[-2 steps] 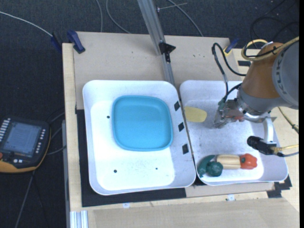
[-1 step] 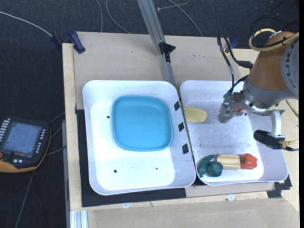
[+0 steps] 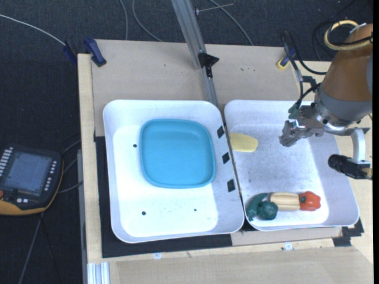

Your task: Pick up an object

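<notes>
From above, the pincer (image 3: 291, 134) hangs over the right bin (image 3: 343, 182); I cannot tell how it is set (nothing seen held). The yellow piece (image 3: 243, 142) lies just left; better centre over it before descending.

My candidates in the right bin (image 3: 331, 176): pale yellow piece (image 3: 243, 142) at left wall; green (image 3: 262, 209), tan (image 3: 285, 202), red (image 3: 310, 201) pieces along near edge.

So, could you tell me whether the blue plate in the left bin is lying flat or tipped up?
Flat. The blue plate lies face up on the floor of the left bin, its whole rim visible, nothing on it.
</notes>
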`<state>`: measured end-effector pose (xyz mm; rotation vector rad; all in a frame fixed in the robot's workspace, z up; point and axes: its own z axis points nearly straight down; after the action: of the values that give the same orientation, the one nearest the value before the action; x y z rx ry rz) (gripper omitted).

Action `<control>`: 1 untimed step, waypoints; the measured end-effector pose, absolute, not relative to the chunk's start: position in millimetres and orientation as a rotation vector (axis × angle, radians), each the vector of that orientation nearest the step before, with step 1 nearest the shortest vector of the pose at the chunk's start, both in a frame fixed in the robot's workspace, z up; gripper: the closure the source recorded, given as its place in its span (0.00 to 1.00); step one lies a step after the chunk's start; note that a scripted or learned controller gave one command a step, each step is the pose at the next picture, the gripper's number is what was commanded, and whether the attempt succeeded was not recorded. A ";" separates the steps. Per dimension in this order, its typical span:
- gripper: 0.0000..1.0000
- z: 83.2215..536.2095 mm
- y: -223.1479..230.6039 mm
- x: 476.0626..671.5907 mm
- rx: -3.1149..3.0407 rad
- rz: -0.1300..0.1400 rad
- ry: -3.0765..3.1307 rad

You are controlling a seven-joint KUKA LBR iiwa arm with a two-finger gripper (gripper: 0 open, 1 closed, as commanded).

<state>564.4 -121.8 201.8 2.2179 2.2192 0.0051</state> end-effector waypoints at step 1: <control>1.00 261.4 -119.2 558.1 2.217 0.006 2.219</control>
<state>558.1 -119.2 261.4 2.2174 2.2189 0.0061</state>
